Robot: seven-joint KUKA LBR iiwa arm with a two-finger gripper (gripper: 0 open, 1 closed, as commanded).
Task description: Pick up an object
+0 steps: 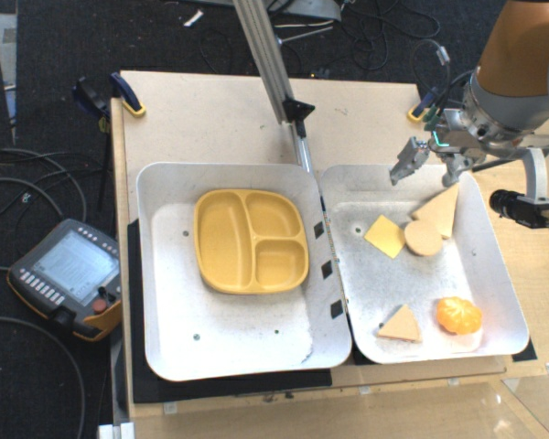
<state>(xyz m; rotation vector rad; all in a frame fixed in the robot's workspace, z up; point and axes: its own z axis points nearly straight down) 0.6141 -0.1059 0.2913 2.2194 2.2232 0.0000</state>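
A wooden table (220, 117) carries two white bins. The gripper (436, 161) hangs above the right bin (494, 254), fingers spread and holding nothing. The nearest wedge (439, 210) lies just below, ungrasped; picking remains undone.

Looks like a robotics lab: loose black cables (37, 167) over dark floor, grey-and-orange handheld control pendant (66, 277) far left of the claw (435, 163).

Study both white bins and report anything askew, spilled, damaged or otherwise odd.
Nothing stands out. The yellow three-compartment plastic plate lies flat in the left bin. In the right bin, the yellow square block, tan round piece, two tan wedges and orange fruit lie intact.
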